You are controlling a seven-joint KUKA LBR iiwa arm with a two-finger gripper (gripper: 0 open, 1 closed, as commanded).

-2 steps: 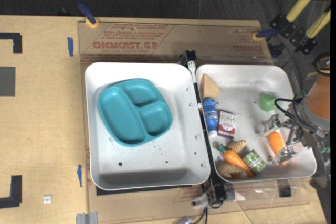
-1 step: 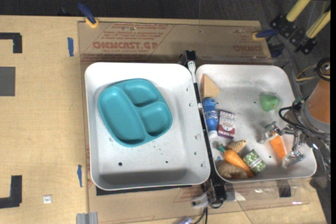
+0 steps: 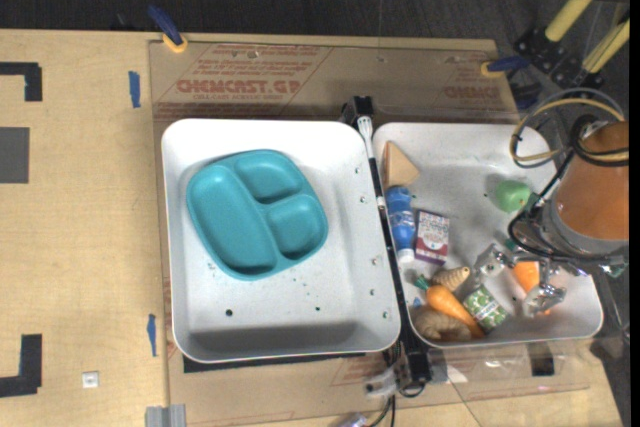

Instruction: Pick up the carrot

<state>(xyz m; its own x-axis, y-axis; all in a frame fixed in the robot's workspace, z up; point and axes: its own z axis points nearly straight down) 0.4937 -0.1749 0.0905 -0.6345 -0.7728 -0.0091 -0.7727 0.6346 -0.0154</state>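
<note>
My pincer [image 3: 528, 287] hangs low over the near right corner of the right-hand shallow white bin [image 3: 455, 147], and I cannot tell how it is set. The tapered orange carrot [image 3: 447, 303] lies just to its left, touching a green-labelled packet [image 3: 484, 306] and a brown lumpy item [image 3: 432, 322]. I should shift left and come down along the carrot's thick middle, clear of the packet. Farther left sits a teal divided plastic tray [image 3: 257, 211].

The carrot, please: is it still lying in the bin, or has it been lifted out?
In the bin. The carrot lies among other items in the right bin, near its front edge, beside the hand.
</note>
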